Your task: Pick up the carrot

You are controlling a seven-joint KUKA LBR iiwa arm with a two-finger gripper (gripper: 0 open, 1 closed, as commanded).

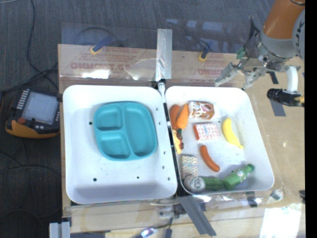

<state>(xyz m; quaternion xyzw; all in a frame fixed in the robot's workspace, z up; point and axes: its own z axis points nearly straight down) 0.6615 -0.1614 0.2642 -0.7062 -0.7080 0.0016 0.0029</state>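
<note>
Carrot point(182, 116) is the target, but the biggest things set the stage. On the counter point(292, 148) two white bins sit side by side: the left bin point(74, 148) in the middle-left of the frame carries a teal divided plate point(124, 130), and the right bin point(257, 128) in the middle-right carries a clutter of small goods. The grey arm with its orange band point(282, 9) comes in at the upper right corner of the frame.

Its pincer point(243, 76) hangs just above the right bin's upper rim, near that bin's upper right corner. The fingers are spread apart, pointing down and to the left, and nothing lies between them.

Inside the right bin, a green bottle point(229, 179) lies along the lower edge with a can point(196, 184) at its left end. A yellow banana point(231, 132) lies near the right wall. A small carton point(201, 110) sits near the top, a red-and-white box point(206, 131) below it, and a red sausage point(209, 158) below that.

The carrot lies in the upper left corner of the right bin, close to the wall shared with the left bin, just left of the carton. Its long axis runs nearly up and down the frame, tilted slightly. From the pincer it lies to the left and lower in the frame, well apart, with the carton between. I judge the move needs travel leftward and a descent, fingers closing across the carrot's narrow width.
</note>
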